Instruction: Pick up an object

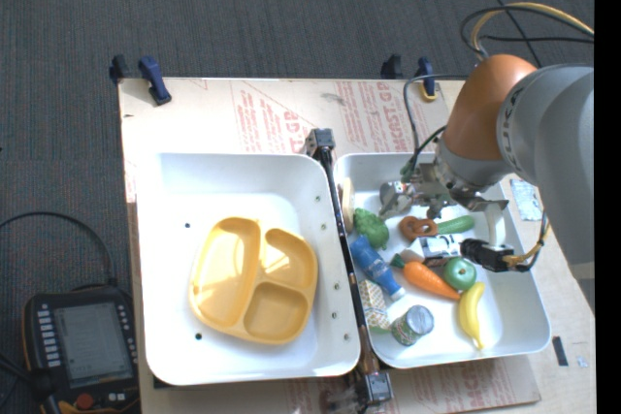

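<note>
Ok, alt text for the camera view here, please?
A grey arm's gripper hangs over the right bin, above a jumble of toy food: broccoli, carrot, banana, blue bottle. The left bin holds a yellow divided tray.

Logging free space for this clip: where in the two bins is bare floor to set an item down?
Left bin: bare floor all round the yellow divided plate, widest along the far wall and left side. Right bin: crowded with the broccoli, blue bottle, carrot, can and banana; only its near right corner and a far strip by the gripper look bare.
</note>
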`<state>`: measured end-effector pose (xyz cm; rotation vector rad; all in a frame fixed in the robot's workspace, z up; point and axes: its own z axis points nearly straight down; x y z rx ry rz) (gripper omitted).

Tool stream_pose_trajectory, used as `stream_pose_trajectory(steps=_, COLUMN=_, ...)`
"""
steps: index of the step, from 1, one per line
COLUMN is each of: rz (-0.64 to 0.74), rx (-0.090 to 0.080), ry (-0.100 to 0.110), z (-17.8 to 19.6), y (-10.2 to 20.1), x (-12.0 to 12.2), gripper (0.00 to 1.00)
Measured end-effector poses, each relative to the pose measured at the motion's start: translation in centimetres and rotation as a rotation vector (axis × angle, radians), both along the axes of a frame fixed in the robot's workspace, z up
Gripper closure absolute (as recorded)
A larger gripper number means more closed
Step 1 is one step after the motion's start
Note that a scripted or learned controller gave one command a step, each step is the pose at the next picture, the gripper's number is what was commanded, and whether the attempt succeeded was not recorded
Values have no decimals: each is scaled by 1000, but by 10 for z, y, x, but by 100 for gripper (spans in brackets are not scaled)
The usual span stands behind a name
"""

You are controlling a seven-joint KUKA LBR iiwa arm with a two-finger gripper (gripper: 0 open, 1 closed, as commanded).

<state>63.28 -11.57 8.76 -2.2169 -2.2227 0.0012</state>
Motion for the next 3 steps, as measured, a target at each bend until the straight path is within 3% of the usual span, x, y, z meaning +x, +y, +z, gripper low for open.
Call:
stream_pose_trajectory(steps=1, rz=-3, rx=-1, ry=-1, z=1, y=-81, x=11, gripper=0)
stream_pose_trajectory(steps=2, rz=-1, rx=-1, ry=-2, z=11, y=-81, x=12, gripper=100)
stream_pose_trajectory(steps=3, rz=0, rx=0, ry=-1, z=11, y=-81, x=12, gripper=0)
